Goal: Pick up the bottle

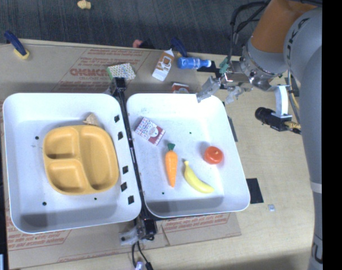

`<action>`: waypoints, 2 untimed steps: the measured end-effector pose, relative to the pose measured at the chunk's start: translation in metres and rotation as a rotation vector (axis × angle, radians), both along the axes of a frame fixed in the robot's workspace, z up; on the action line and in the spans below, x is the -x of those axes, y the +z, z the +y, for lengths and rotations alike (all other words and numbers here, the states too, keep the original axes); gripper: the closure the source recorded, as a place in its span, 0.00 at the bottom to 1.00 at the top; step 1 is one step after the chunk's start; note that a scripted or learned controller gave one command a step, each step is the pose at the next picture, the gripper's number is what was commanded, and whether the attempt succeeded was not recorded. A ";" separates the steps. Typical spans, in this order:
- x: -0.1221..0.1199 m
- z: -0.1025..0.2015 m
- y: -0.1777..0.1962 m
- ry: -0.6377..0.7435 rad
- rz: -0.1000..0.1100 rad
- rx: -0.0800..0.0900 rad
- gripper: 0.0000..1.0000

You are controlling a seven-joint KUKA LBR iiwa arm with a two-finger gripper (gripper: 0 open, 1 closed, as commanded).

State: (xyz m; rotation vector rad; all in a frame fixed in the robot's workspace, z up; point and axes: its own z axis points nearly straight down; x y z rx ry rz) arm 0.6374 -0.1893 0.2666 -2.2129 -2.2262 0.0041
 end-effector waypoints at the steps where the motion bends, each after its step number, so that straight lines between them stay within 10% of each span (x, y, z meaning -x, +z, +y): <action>1: 0.000 0.001 0.011 0.005 0.001 0.000 1.00; 2: 0.055 -0.019 0.004 -0.046 0.000 0.001 1.00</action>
